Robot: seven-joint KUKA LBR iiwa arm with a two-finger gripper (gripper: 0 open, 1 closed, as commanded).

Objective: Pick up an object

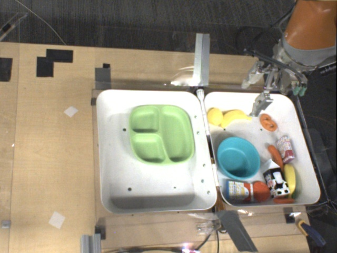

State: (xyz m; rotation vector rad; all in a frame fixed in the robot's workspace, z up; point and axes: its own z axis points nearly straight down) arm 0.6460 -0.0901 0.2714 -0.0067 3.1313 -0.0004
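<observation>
My gripper point(259, 105) hangs over the back of the right bin point(300, 115), just left of a small orange round piece point(268, 122) and right of a yellow plastic fruit point(226, 117). I see nothing held in it. The same bin holds a blue bowl point(238, 157), a small red-and-white can point(285, 147), an orange carrot point(275, 154), a yellow banana point(289, 178), a black-and-white carton point(274, 181) and a lying bottle with an orange-red end point(245, 190).
The left bin point(113, 178) holds a green divided plate point(160, 133). A metal post point(202, 57) stands behind the wall between the bins. The grey arm with its orange band point(310, 20) comes in from the upper right.
</observation>
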